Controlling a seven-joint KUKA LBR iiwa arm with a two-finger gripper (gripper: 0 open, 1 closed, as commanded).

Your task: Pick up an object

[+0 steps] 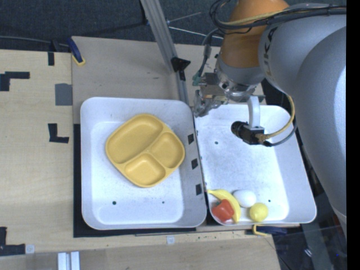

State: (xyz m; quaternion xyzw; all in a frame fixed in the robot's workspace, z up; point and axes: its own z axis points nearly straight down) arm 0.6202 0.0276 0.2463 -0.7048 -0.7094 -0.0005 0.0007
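Arm (304,55) bent low, claw (203,107) at right bin (292,167) far-left corner

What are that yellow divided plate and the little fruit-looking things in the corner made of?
The yellow divided plate looks like moulded plastic: one even colour, smooth rounded ridges between its three compartments, a dull sheen. The banana, red piece, white egg shape and yellow ball seem to be toy plastic food, flat in colour and smooth, though they are too small to be sure.

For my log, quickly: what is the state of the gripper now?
Gripper: cannot be told; it sits at the right bin's far left corner, nothing seen held.
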